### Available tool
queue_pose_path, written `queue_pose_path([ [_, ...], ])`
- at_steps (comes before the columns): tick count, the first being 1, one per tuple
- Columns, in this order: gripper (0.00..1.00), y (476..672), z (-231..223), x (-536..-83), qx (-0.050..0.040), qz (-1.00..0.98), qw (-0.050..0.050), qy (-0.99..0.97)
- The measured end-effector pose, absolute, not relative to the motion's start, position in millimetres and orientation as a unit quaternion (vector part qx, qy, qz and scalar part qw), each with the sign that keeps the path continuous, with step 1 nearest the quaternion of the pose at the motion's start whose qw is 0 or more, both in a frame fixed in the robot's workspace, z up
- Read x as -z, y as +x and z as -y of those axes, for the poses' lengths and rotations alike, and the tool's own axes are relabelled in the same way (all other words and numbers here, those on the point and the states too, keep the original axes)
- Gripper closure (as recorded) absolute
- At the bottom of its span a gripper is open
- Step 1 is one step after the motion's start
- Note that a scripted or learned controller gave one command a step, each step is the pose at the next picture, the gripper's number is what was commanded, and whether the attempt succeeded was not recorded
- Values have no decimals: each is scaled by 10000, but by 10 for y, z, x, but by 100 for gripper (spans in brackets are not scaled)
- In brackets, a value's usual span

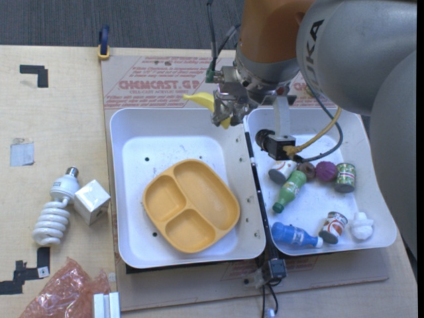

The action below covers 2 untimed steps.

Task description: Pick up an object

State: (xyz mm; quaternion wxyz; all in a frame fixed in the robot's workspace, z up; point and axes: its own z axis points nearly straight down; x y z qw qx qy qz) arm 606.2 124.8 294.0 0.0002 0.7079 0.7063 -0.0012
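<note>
The gripper (228, 114) hangs above the far rim of the left bin (126, 177), close to the wall it shares with the right bin (377, 211), and a yellow banana (202, 101) shows between its fingers, so the pick looks made and the step in hand is the carry. The fingers are closed down on the thick end of the banana, with the curved body and pointed tip sticking out to the left past the bin's back edge. It is a small toy-like fruit, smooth and bright yellow, pinched near one end rather than at its middle, so I judge it could swing or slip if the arm jerks. The next move calls for a steady lift or travel that holds the fruit level and clear of the bin wall, then a release over open floor. Below it in the left bin lies an orange divided plate (191, 206), which takes up much of the floor, so a drop would likely land on or beside it. The right bin holds a green bottle (289, 191), a blue bottle (295, 235), a purple ball (324, 171), a green can (345, 177), a red and white can (334, 225) and a small white lump (362, 226), all well apart from the gripper
</note>
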Motion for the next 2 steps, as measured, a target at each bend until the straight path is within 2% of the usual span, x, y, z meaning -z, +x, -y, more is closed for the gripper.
queue_pose_path([
  [1,100,6372,-1542,-2840,7,-7077,4,7066],
  [2,100,6443,-1406,-2974,4,-7066,7,7076],
])
